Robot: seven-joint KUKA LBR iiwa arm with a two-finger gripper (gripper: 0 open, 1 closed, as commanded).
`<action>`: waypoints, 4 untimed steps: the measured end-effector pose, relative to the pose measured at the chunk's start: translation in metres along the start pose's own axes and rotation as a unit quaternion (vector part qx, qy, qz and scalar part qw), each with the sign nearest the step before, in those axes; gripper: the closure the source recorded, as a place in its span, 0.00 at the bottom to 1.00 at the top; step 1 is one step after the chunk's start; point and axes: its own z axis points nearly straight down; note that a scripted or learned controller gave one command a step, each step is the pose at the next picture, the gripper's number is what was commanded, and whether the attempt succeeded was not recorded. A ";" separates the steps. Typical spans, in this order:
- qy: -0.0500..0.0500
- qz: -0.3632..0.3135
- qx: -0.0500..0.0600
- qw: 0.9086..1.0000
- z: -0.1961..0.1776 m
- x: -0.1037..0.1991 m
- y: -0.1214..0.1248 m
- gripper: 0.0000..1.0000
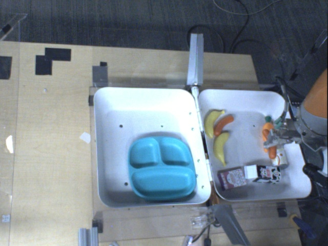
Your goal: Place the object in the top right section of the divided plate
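Note:
A blue divided plate lies in the left bin, toward its front. Its top right section holds nothing. My gripper hangs low over the right side of the right bin. It sits directly over an orange carrot-like toy with a green tip. Orange shows above and below the gripper's metal parts, and I cannot tell whether the toy is held.
The right bin also holds two yellow bananas, an orange sausage-like piece, a brown carton and a white patterned carton at the front. A metal post stands behind the bins' shared wall.

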 end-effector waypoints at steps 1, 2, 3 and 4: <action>0.001 0.081 0.000 0.997 -0.038 0.157 -0.018 1.00; 0.000 -0.011 -0.002 1.000 -0.187 0.194 0.023 1.00; 0.000 -0.016 -0.003 1.000 -0.197 0.195 0.024 1.00; 0.000 -0.039 0.000 0.999 -0.193 0.172 0.019 1.00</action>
